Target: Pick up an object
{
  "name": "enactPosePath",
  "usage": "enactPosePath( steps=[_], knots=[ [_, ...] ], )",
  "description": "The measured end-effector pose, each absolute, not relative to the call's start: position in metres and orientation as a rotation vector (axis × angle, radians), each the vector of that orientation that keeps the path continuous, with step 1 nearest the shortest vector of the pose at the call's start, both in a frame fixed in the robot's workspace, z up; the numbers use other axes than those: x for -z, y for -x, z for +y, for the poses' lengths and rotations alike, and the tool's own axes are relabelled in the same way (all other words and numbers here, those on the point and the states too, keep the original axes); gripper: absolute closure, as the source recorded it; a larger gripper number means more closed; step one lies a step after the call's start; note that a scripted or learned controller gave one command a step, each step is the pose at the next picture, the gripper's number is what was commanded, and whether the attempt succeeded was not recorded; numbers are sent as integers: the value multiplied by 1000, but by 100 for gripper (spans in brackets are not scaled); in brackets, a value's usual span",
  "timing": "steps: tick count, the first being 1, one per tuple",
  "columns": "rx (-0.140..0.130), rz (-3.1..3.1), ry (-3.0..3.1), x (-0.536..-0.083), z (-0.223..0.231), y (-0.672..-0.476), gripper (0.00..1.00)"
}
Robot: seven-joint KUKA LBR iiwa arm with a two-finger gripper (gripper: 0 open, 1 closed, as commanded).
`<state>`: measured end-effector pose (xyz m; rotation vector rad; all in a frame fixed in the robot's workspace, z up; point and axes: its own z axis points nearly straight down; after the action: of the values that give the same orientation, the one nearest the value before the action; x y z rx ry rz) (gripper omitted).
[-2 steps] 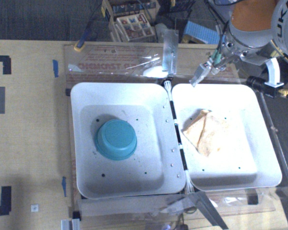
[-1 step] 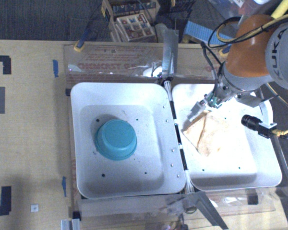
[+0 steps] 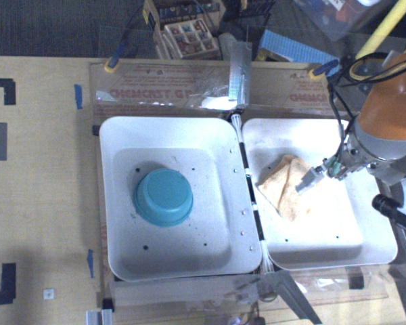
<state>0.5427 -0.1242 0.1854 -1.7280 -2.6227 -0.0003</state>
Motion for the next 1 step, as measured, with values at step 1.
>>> enactPosePath(
  steps=[1],
  knots=[
    [7,-2870,1311,-91,-105,-605,0]
  ],
)
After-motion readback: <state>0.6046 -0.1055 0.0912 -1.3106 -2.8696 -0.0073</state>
